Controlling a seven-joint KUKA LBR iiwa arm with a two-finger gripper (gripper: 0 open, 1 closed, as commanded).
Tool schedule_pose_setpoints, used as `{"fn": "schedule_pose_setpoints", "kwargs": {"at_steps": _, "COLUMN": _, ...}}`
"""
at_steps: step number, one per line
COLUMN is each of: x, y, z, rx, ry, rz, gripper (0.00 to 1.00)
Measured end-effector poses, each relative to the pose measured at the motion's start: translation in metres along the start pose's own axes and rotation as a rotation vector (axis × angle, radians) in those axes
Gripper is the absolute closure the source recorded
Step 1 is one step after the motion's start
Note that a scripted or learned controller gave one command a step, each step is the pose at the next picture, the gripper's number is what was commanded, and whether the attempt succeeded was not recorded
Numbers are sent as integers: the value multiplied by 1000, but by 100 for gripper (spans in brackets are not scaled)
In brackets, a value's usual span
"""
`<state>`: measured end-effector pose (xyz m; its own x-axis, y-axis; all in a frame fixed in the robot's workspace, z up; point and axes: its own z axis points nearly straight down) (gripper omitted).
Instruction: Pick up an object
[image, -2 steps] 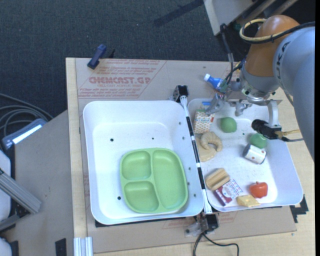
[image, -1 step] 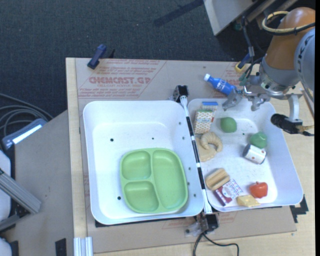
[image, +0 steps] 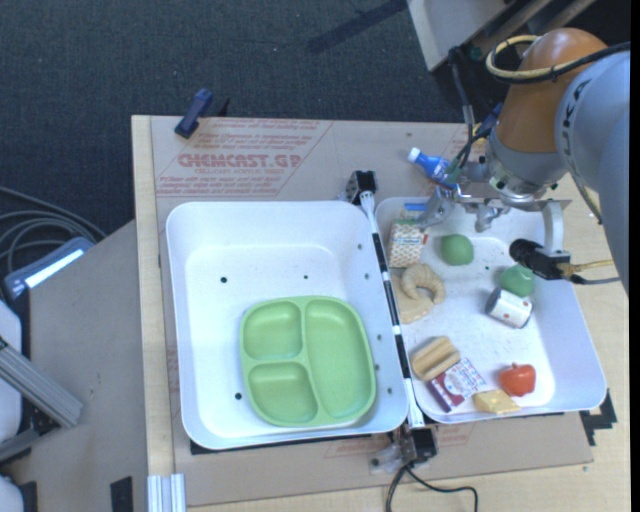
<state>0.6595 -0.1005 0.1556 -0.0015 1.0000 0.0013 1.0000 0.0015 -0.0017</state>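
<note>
Green three-compartment tray (image: 305, 360) nearest, round green ball (image: 456, 249) just beside gripper (image: 465, 215), grip state unclear.

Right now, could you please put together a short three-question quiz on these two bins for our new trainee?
1. True or false: the pale green three-compartment plastic tray lies in the left white bin.
2. Multiple choice: which item lies nearest the front right corner of the right white bin? A) round green ball B) red tomato-like toy C) tan croissant-shaped toy
3. Fill in: the two-finger gripper hangs over the ____ end of the right bin.

Key: 1 true; 2 B; 3 far.
</note>
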Motion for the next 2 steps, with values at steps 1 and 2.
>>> {"fn": "schedule_pose_setpoints", "kwargs": {"at_steps": 1, "x": -37, "y": 7, "z": 2, "rx": -4, "ry": -3, "rz": 2, "gripper": 0}}
{"fn": "schedule_pose_setpoints", "kwargs": {"at_steps": 2, "x": -8, "y": -14, "z": 6, "rx": 0, "ry": -1, "rz": 0, "gripper": 0}}
